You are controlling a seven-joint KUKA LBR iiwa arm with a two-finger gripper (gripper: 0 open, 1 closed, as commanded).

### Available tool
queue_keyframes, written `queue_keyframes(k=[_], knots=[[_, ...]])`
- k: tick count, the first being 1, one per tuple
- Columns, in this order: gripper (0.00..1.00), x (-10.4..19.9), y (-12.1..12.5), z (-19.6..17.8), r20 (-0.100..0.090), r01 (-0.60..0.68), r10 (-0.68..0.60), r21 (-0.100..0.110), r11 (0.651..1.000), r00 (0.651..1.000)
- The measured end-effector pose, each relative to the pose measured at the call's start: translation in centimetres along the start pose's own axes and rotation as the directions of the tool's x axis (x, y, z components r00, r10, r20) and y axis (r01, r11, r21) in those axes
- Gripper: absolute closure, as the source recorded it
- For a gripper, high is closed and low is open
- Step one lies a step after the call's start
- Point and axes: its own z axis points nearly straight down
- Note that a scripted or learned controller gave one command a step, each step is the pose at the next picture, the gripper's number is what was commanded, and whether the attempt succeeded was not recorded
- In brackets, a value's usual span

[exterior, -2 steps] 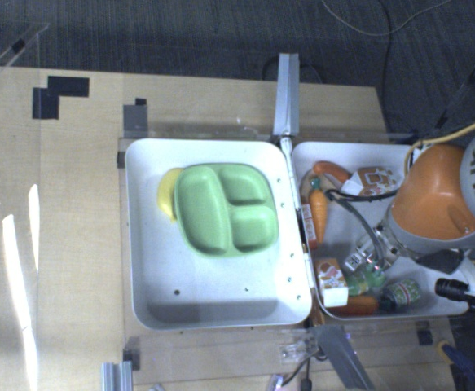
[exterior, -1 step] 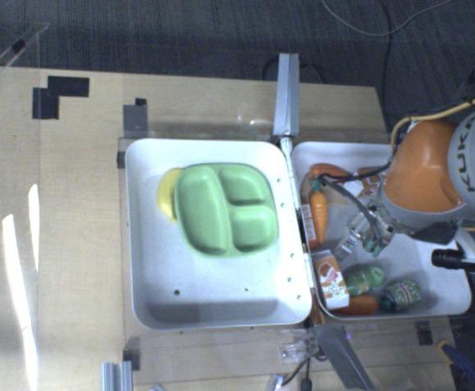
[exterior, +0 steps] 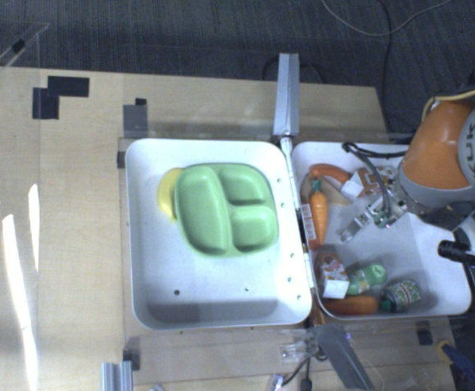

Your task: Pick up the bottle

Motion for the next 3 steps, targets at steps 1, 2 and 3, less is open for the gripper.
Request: queue_keyframes(k=[1, 2, 3], knots=[[0.00, 4.6, -5.7, -0.2, 0.003, 0.031, -0.031, -0.003, 1.000, 1.000], [0.00, 2.1, -8.2, -10.1, -0.002, 0.148, -0.148, 0.003, 0.989, 0.989], [0.00, 2.8, -7.2, -0.2, 0.005, 0.180, -0.180, -0.002, 0.984, 0.984]])
